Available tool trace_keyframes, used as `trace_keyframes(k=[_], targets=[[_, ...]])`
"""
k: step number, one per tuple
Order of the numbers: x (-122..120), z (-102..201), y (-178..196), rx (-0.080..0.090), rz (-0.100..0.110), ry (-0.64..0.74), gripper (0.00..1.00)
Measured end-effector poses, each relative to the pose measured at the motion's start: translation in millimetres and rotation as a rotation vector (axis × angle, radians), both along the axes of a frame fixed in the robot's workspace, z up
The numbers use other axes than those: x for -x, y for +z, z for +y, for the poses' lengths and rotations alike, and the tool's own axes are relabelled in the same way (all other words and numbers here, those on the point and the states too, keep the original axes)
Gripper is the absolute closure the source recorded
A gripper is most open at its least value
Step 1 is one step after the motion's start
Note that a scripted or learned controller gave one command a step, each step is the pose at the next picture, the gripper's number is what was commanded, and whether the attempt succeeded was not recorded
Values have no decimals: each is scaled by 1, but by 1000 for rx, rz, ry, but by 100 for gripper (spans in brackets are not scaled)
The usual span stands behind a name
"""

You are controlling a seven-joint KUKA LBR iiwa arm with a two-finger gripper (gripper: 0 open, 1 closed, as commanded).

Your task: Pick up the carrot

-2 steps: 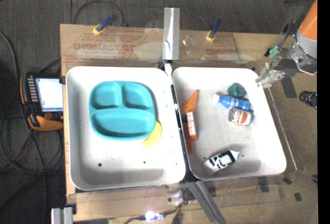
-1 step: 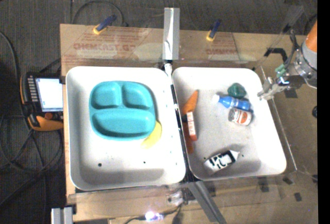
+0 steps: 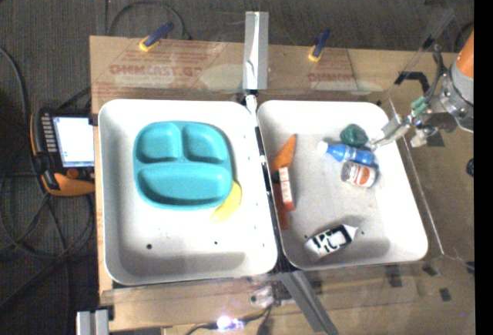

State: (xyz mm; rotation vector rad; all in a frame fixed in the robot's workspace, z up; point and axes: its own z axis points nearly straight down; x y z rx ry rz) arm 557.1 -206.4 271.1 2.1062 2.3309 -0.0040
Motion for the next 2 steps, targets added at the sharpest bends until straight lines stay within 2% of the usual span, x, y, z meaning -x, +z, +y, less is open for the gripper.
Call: trace_keyframes(k=[1,2], targets=[[0,-5,-12,-1,0,251,0],[-18,-17,-50,-1,-1,442,0]])
